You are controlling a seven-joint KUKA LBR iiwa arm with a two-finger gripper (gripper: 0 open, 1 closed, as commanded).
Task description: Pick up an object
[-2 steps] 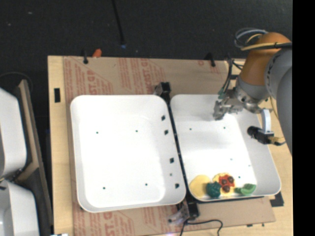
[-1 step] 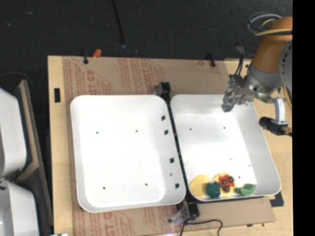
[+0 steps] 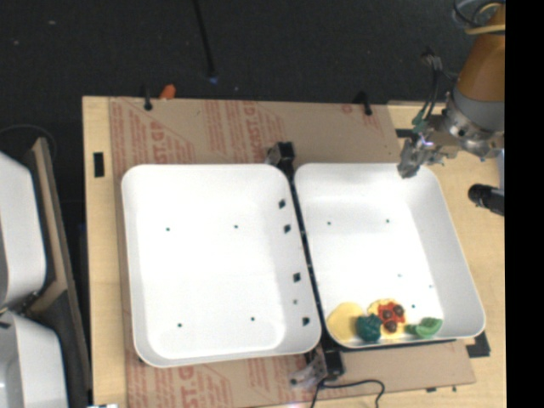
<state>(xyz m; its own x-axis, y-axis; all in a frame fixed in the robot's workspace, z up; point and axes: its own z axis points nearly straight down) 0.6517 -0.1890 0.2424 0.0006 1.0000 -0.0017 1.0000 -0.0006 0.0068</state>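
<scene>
Objects: a small cluster sits in the near right corner of the right bin [image 3: 442,228], all pressed against the front wall, well apart from the gripper.
Yellow piece [image 3: 344,320]: pale, rounded and flat-looking, leftmost in the cluster, lying on the bin floor.
Teal piece [image 3: 368,329]: dark blue-green lump, just beside the yellow piece and partly over its right edge.
Red piece [image 3: 390,313]: small, red with dark spots, sitting just behind and to the right of the teal piece; from here I cannot make out what it is.
Green piece [image 3: 425,325]: bright green, rightmost, close to the bin's front rim.
Right bin: white and shallow, a few dark dots on its floor, its left wall touching the left bin [image 3: 144,228].
Left bin: same white tray, same scattered dark dots on the floor.
Divider: a row of black clips [image 3: 289,228] runs along the seam where the two bins meet.
Gripper [image 3: 410,161]: hangs over the far right corner of the right bin, at about the rim, pointing down and to the left; it is small and dark against the tray, and I cannot tell how far apart its tips stand. Nothing shows in it.
Arm [image 3: 481,75]: comes in from the right, the orange band above the grey wrist, cables trailing beside it.
Bench [image 3: 212,130]: light board with red printed lettering under both bins, with dark floor behind it.
</scene>
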